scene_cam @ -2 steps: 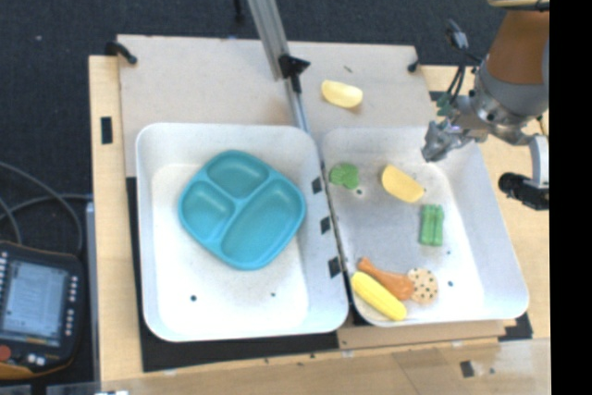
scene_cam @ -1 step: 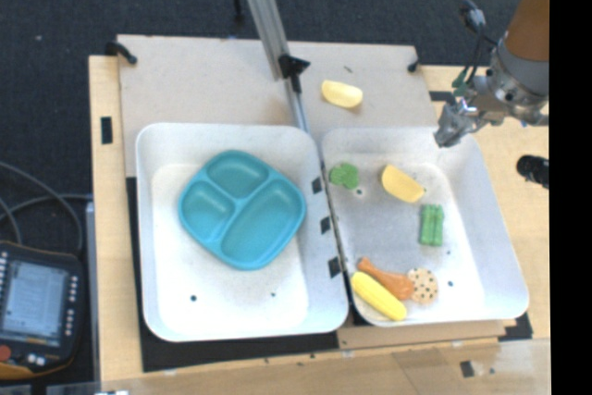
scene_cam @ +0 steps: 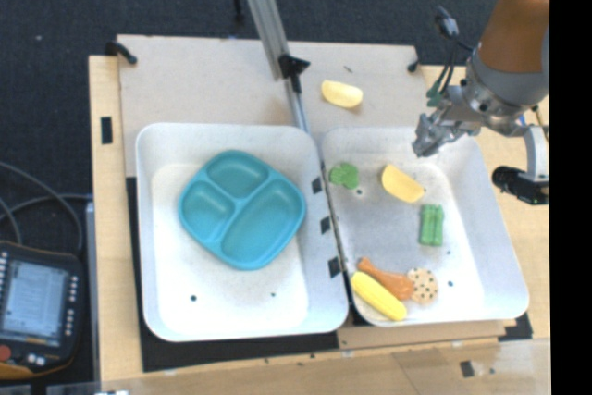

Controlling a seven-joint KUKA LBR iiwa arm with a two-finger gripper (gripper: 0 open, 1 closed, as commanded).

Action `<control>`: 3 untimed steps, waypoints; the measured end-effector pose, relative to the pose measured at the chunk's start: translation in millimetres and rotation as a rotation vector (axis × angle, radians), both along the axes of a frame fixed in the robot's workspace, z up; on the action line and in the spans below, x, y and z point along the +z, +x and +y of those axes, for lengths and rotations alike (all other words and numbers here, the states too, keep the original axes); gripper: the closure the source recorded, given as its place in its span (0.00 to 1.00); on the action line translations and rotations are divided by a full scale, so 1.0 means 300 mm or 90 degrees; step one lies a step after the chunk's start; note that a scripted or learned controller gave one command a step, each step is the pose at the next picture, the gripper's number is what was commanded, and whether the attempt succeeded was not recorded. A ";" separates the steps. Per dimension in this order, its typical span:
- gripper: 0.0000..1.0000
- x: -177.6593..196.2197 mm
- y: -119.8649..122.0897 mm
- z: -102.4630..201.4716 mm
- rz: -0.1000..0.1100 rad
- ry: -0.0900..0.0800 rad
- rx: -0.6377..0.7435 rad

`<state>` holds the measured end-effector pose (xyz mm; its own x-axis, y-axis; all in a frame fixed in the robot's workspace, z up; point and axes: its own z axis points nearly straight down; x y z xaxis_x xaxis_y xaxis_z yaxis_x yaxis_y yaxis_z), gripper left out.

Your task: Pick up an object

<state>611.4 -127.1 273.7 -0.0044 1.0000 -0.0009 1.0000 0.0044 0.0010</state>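
Note:
My gripper (scene_cam: 427,143) hangs over the back edge of the right bin (scene_cam: 481,199), with nothing seen between its fingers. Just below and left of it lies a yellow wedge (scene_cam: 402,184). A green broccoli-like piece (scene_cam: 344,175) sits near the bin's left wall. A green ridged block (scene_cam: 431,225) lies mid-bin. At the front lie a yellow banana-shaped piece (scene_cam: 377,295), an orange carrot (scene_cam: 387,277) and a spotted cookie (scene_cam: 423,285).
The left bin (scene_cam: 166,291) holds a blue divided plate (scene_cam: 242,208). A yellow piece (scene_cam: 341,93) lies on the bench behind the bins. A slanted metal post (scene_cam: 264,5) rises at the back between the bins.

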 end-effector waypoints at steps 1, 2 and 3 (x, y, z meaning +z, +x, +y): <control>1.00 -0.010 -0.030 0.205 0.000 0.001 0.002; 1.00 -0.024 -0.084 0.349 0.001 0.001 0.001; 1.00 -0.045 -0.086 0.494 0.001 0.001 0.001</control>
